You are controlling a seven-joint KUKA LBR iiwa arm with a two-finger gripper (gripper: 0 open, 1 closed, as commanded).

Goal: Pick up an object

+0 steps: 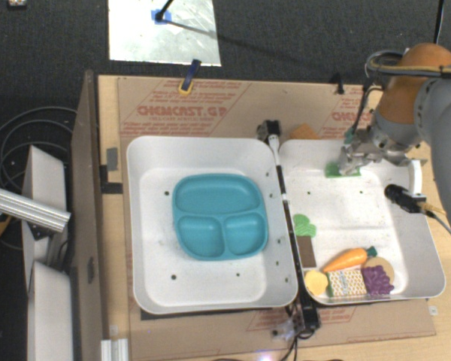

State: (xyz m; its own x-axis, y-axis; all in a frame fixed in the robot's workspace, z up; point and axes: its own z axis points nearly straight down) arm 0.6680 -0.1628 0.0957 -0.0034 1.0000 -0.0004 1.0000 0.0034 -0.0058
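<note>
End effector down at the right white bin's far edge, touching a small flat green piece; finger state unclear.

The arm runs off the frame at three o'clock, so its base and most of its length are cut away. The gripper is small and seen from above; whether its fingers are apart or together cannot be told. It covers part of a green thing at the right bin's twelve o'clock end, whose shape cannot be made out. At that bin's six o'clock corner, toy foods crowd together: the carrot overlaps what lies behind it, and the grapes hide part of a tan piece. A metal bar is cut off at nine o'clock.
</note>
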